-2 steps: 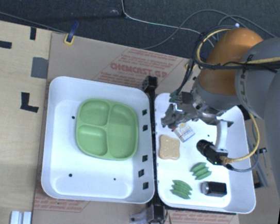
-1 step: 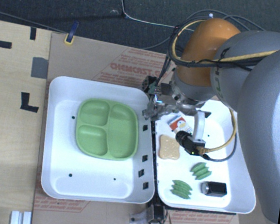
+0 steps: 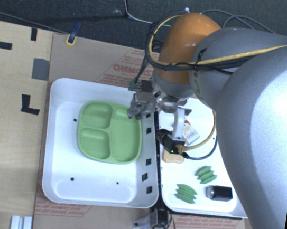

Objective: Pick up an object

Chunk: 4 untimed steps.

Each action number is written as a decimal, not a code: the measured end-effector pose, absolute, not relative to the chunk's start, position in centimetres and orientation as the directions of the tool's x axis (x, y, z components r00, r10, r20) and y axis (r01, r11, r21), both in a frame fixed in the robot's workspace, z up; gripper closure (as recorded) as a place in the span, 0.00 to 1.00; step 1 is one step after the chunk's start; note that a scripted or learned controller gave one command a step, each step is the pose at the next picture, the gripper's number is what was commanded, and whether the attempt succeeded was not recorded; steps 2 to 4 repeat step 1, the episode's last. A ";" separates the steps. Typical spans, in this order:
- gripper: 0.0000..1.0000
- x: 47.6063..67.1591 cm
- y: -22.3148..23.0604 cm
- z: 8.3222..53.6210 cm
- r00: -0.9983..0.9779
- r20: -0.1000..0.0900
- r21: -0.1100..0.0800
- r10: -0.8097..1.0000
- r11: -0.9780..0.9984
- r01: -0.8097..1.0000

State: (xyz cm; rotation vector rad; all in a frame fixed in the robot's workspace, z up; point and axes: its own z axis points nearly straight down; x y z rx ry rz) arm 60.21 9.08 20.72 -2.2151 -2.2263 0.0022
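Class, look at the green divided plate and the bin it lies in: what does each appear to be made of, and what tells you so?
Green divided plate: probably moulded plastic, matte, with even colour and soft rounded compartment ridges. Left white bin: likely thin formed plastic, smooth and slightly glossy, with rounded corners and a rolled rim.

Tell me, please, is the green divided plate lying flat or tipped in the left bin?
Flat: the green divided plastic plate rests face up on the left white bin's floor, all three compartments showing.

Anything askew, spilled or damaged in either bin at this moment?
Nothing stands out. The green divided plate lies flat in the left bin; two green pea pods and a small black block sit apart in the right bin.
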 end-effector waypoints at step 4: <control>0.00 60.2 8.9 20.8 -0.003 -0.001 -0.002 1.000 0.003 1.000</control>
